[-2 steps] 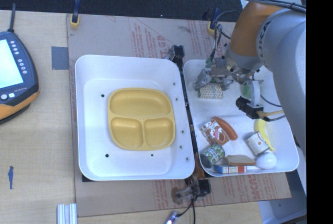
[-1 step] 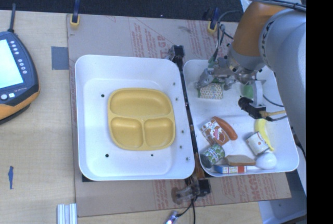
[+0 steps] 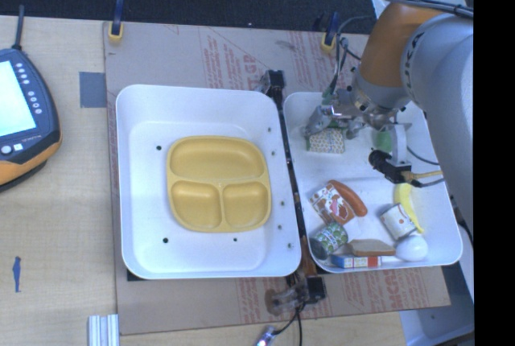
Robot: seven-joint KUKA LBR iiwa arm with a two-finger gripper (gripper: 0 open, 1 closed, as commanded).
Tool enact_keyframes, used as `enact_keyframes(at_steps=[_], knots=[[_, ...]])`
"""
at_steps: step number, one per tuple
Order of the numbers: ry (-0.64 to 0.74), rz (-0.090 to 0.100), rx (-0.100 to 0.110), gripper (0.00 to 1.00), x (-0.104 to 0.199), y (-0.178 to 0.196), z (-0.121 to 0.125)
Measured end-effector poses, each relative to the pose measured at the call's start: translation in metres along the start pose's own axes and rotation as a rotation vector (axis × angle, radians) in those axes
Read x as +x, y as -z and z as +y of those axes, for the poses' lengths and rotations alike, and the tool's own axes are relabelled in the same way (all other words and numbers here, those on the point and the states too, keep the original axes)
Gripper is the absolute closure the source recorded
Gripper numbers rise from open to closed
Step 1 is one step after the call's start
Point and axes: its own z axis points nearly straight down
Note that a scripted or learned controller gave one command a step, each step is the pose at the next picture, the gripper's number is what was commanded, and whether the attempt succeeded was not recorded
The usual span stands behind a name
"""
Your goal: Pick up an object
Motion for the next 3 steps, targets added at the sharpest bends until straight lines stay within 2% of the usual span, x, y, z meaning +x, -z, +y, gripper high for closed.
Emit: enact_keyframes(at_steps=[1,3], knots=[[0.001,0.001,0.003,0.00,0.006,0.000,0.000],[0.000,0.000,-0.001,0.00,-0.004,0.000,0.000]])
